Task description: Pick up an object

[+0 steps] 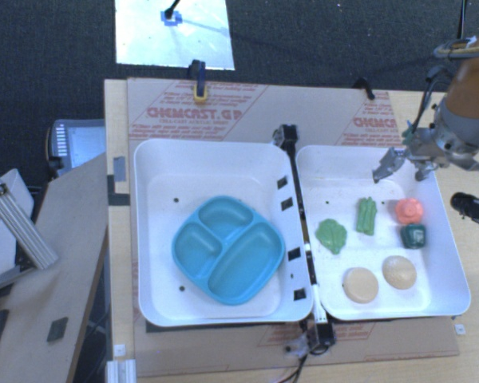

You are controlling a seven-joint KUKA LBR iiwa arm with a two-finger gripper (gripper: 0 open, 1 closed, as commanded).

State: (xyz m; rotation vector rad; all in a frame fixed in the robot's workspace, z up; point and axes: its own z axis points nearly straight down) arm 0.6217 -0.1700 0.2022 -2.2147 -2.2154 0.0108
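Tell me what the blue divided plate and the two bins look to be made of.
The blue divided plate looks like moulded plastic: even colour, rounded compartment ridges, a soft satin sheen. The left bin and right bin look like thin white plastic, smooth, with rounded corners; the view leaves it open whether they are rigid or flexible.

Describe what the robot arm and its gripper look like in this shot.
The arm enters at the view's right edge: a rounded grey body with an orange band above the wrist and thin dark cables running alongside it. At its end sits a grey metal two-finger gripper with slim, angular fingers, above the right bin.
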